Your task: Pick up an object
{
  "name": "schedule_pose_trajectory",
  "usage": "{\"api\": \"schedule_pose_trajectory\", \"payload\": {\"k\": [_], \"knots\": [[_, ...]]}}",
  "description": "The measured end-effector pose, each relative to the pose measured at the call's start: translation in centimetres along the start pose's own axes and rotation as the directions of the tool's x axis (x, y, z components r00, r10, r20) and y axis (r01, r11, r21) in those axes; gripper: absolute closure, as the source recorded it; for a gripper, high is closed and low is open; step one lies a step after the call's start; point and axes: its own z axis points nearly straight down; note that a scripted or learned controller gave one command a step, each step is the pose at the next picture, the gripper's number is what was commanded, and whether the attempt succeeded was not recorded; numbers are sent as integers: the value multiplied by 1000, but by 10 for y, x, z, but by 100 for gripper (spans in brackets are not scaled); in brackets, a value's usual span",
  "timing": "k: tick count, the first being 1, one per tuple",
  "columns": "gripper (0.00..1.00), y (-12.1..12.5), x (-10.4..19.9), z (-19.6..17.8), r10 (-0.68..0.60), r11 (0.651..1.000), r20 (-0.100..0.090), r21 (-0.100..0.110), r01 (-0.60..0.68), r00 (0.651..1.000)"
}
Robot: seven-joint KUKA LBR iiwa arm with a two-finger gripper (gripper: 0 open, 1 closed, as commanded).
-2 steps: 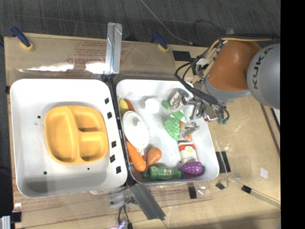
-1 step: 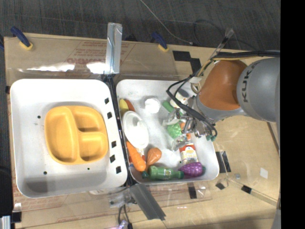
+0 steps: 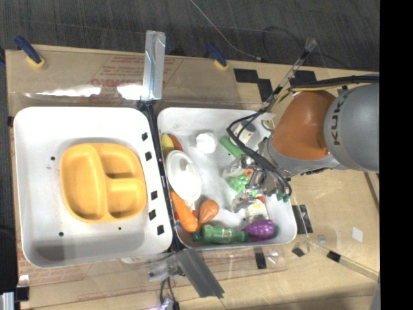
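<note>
L bin [image 3: 39, 192] holds a yellow tray [image 3: 103, 181] w/ three compartments, sitting roughly centred. Cardboard sheet [image 3: 90, 70] lies under both bins, along the far side. Two blue clamps [image 3: 29, 50] [image 3: 217, 54] at its far edge. Silver tape strip [image 3: 154, 66] runs upright above the gap btwn bins. Thin cable [image 3: 206, 18] trails across dark floor [image 3: 84, 8] beyond bench.

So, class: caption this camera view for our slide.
Gripper low in the right bin of toy food; yellow tray in the left.

Pincer [image 3: 253, 187] fingers lost in clutter, arm [image 3: 352, 128] cut off.
</note>
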Motion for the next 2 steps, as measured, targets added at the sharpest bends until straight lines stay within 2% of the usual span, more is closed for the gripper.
{"api": "schedule_pose_trajectory", "payload": {"k": [1,2], "knots": [[0,0,-19,-1,147,989,5,2,-147,989],[100,2,-21,-12,140,990,9,2,-140,990]]}}
